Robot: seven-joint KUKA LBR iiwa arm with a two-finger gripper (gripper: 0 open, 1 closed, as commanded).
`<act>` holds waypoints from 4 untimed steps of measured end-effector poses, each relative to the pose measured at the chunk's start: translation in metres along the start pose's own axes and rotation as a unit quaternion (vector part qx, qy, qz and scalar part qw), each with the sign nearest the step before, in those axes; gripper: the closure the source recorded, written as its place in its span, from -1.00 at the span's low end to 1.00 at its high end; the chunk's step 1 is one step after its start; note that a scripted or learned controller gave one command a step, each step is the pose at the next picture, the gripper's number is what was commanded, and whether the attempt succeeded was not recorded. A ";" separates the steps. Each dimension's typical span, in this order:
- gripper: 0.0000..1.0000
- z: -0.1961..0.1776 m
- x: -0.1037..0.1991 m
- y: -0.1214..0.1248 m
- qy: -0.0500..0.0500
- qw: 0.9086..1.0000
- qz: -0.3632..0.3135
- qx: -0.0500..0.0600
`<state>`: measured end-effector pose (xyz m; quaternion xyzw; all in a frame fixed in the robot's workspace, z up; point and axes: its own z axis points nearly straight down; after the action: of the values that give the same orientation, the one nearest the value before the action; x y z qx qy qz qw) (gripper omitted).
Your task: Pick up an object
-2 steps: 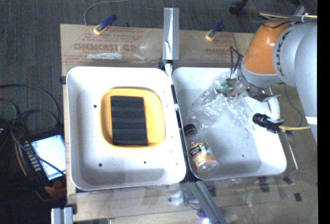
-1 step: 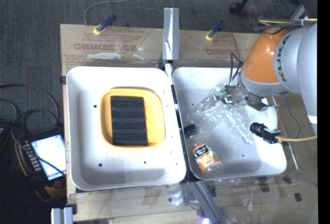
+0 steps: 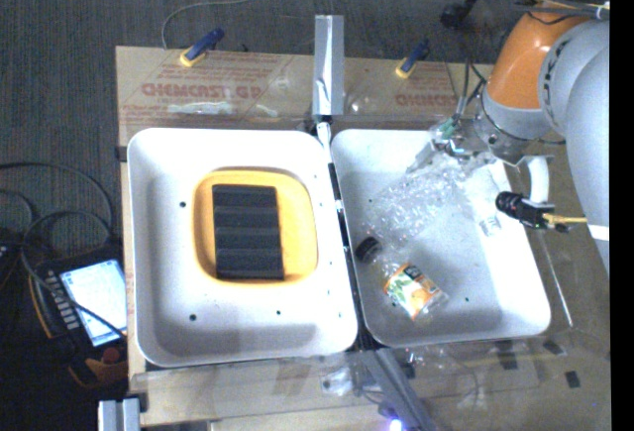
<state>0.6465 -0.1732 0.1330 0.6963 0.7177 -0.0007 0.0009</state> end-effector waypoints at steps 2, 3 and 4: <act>-1.00 0.036 0.010 -0.041 0.001 0.998 -0.066 -0.003; -1.00 0.010 -0.047 -0.013 0.001 1.000 0.025 -0.001; -1.00 0.041 -0.007 -0.130 -0.001 1.000 -0.021 -0.007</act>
<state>0.5166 -0.1847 0.0918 0.6807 0.7325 0.0037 0.0064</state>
